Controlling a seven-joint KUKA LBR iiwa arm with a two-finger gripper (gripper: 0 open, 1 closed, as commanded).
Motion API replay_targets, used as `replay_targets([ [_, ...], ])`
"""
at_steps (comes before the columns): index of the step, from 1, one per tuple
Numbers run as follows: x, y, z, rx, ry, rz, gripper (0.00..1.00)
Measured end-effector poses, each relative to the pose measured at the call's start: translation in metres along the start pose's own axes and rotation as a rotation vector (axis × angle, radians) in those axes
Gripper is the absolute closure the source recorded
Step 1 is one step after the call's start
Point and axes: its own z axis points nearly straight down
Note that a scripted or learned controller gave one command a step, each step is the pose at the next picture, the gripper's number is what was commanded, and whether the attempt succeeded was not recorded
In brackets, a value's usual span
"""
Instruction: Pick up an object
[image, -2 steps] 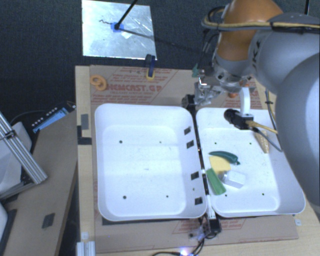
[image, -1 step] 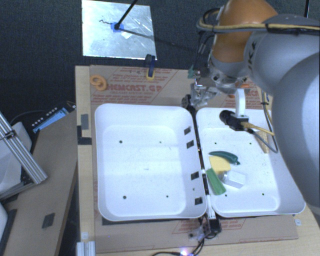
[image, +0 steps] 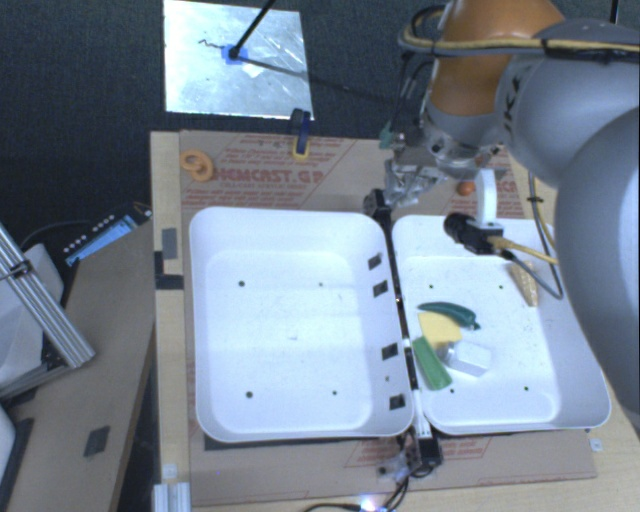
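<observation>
Gripper (image: 408, 188) hangs above the far rim where both bins meet; I cannot tell if it is released or clenched. Yellow piece (image: 436, 327), dark green piece (image: 450, 313) and white block (image: 470, 358) lie clustered in the right bin (image: 560, 400). Approach stage, I judge: next comes travel over the cluster, then descent.

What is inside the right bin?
In the right bin: dark green piece over a yellow piece, light green piece, white block, tan stick. The arm covers its right side.
</observation>
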Motion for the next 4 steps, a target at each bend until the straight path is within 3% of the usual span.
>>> replay_targets([
  [1,-0.046,-0.028,0.012,0.004,-0.002,0.007,1.00],
  [2,0.004,0.001,0.011,-0.002,0.001,-0.003,1.00],
  [3,0.006,0.000,-0.006,0.001,0.000,0.001,1.00],
  [4,-0.065,-0.001,-0.002,0.001,-0.002,0.008,1.00],
])
